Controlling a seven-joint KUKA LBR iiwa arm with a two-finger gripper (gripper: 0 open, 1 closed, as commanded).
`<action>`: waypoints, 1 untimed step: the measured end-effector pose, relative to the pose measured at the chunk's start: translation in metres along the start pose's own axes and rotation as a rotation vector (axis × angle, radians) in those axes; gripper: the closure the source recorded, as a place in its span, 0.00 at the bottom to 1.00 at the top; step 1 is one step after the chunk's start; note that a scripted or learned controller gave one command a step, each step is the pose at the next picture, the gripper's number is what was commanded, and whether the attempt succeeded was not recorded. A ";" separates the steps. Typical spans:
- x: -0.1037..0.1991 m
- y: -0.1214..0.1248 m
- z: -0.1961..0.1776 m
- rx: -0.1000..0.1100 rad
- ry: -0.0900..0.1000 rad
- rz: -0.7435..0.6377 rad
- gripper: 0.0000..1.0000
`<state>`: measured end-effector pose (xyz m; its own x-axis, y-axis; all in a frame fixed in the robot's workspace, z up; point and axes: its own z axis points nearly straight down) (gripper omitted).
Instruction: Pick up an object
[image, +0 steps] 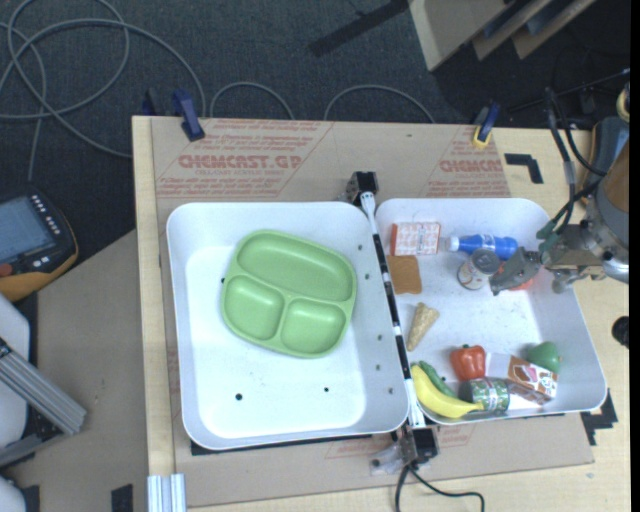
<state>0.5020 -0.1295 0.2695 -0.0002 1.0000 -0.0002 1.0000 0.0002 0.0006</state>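
The right white bin (560, 300) holds several objects. Along its far side are a red-and-white box (415, 238), a brown square block (405, 273), a blue-and-white bottle (485, 244) and a small grey round piece (474, 270). A toy ice cream cone (423, 322) lies mid-bin. At the near edge sit a red pepper (467, 360), a banana (440, 395), a dark green can (487, 395), a snack packet (533, 378) and a green pepper (545, 355). My gripper (508, 275) hangs low over the bin's right part, beside the grey piece. A small red thing (522, 283) shows right under it.
The left white bin (200, 330) holds a green divided plate (288, 293). A black ridge (385, 290) marks where the two bins meet. The arm's wrist (590, 250) and cables cross the right bin's far right rim. Blue clamps (187, 113) hold the board's back edge.
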 end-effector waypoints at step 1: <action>-0.009 -0.023 0.185 0.000 0.000 0.001 0.00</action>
<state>0.4791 -0.1383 0.0844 0.0007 1.0000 0.0001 1.0000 -0.0007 0.0006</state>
